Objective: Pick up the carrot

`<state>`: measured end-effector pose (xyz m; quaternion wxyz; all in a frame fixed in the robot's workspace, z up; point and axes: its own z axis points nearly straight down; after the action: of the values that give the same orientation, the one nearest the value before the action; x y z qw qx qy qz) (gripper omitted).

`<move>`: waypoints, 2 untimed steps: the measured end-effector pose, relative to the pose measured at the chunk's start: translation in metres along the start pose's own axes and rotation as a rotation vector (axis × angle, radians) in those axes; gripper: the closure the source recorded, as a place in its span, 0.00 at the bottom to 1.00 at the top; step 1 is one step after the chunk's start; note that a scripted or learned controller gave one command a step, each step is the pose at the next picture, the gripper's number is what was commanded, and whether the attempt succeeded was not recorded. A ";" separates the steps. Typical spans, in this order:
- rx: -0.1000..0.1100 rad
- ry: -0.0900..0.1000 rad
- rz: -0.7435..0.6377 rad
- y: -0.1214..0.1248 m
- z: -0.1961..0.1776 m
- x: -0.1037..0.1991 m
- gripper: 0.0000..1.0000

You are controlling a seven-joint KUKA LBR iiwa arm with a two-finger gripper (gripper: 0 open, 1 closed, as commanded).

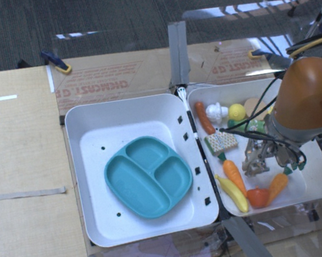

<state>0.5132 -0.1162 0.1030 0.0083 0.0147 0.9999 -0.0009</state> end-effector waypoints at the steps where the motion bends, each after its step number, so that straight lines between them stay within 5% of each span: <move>1: 0.000 -0.001 0.000 0.000 0.000 0.000 0.00; 2: 0.000 0.011 0.166 0.022 0.011 -0.004 0.00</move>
<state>0.5176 -0.0948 0.0921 0.0029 0.0974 0.9952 0.0001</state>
